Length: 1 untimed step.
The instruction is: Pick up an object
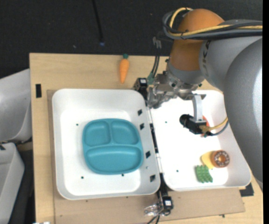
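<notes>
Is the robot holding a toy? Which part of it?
It cannot be told. The tool hangs over the right bin's far left corner, with no toy seen in it. The donut, the green toy and the carrot lie away from it.

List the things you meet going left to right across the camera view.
Teal plate → gripper → green toy → donut. The carrot is left out: it lies on the bench beyond the plate, within the plate's width.
</notes>
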Available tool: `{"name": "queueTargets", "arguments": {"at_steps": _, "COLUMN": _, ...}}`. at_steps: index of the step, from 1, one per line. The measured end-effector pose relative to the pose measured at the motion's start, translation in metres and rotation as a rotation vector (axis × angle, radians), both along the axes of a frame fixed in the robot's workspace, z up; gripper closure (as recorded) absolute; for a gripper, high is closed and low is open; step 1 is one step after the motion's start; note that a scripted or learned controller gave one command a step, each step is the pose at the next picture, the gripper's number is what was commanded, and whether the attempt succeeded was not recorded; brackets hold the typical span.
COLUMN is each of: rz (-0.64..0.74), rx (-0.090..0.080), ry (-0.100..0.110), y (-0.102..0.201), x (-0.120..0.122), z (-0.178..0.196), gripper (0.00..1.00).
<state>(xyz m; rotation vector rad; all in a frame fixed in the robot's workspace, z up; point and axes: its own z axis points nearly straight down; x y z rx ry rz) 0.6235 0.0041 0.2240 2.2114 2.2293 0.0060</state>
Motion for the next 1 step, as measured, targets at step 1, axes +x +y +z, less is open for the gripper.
{"name": "queueTargets", "arguments": {"at_steps": 1, "rz": -0.002, "rx": -0.001, "ry": 0.002, "y": 0.049, "x": 0.0154, "z": -0.005, "gripper": 1.0}}
